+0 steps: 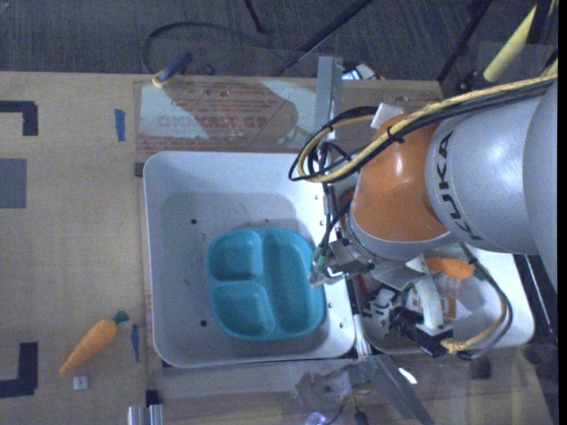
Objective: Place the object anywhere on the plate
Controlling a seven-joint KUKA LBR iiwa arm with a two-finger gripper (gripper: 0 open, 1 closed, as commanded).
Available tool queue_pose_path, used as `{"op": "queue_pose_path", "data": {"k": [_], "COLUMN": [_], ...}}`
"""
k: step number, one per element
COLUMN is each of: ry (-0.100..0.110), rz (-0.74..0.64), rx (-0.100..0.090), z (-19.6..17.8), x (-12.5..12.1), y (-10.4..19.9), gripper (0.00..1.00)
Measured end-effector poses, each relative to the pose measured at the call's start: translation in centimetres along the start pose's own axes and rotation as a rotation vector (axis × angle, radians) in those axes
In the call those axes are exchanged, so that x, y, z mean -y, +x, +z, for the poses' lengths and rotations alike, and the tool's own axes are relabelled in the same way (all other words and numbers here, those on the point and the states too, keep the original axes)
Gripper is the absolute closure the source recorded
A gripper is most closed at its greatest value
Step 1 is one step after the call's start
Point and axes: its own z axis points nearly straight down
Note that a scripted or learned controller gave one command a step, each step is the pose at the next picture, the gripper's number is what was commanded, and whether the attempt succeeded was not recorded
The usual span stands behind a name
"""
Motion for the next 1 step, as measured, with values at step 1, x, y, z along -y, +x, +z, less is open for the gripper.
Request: {"op": "queue_pose_path", "data": {"k": [1], "ry": [-0.003], "rz": [-0.003], "rx": [0.0], "z": [-2.68], "x": [-1.2], "y": [4.38], "gripper": [1.0]}}
